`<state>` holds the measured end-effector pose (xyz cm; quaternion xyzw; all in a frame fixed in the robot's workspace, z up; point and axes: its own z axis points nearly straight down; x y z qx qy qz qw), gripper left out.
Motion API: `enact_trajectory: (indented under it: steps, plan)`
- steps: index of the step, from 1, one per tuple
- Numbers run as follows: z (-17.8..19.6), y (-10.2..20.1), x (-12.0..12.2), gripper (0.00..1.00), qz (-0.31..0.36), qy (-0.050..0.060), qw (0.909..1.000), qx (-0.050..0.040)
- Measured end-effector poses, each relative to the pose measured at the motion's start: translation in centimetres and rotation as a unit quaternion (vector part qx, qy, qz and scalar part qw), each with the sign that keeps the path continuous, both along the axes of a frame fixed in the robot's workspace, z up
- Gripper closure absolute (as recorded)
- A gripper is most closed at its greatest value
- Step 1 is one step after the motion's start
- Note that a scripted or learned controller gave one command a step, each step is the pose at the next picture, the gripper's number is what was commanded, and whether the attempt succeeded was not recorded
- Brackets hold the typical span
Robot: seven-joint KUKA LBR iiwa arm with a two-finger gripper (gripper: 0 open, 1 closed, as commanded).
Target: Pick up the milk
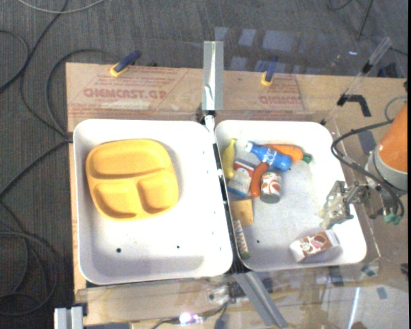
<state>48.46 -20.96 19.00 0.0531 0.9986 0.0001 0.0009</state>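
- Desk [123,88]: a brown board carrying two shallow white bins side by side; the left bin [109,252] holds a yellow moulded plastic tray with three compartments [132,177].
- Right bin [288,232]: its contents crowd the 10 to 12 o'clock sector, leaving the middle floor bare.
- Task object: the small white-and-red milk carton [316,245] lies on its side at about 5 o'clock in the right bin, close to the near wall and the right-hand corner, well apart from the other items.
- Clutter: a blue plastic bottle with a white cap [268,155], an orange carrot-shaped toy [291,151], a yellow banana-shaped toy [228,157], a red-and-white can [270,186] and a few smaller packets lie touching one another at 11 o'clock.
- Hand [337,204]: pale metal, at about 3 o'clock in the right bin, just above the carton's place in the view; whether its two parts stand apart or together cannot be told, and nothing is seen between them.
- Arm: the orange band [401,142] shows at the view's right edge.
- Judged step: approach, carton not yet grasped.
- Advice: shift the hand toward 5 o'clock until centred over the carton, turn the wrist so the closing line crosses the carton's short side, and descend plumb.
- Risk, as a judgement: the nearby wall may block one side of the hand.
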Motion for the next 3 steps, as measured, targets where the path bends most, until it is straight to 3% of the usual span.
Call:
enact_trajectory:
  steps: [1, 2, 3]
  plan:
    - [7.2, 0.0, 0.2, 1.00, 0.218, -0.002, 0.9758, 0.0004]
    - [7.2, 0.0, 0.1, 0.00, 0.218, -0.002, 0.9759, 0.0004]
    - [-2.2, -1.2, 1.2, 0.00, 0.169, 0.000, 0.9857, 0.0012]
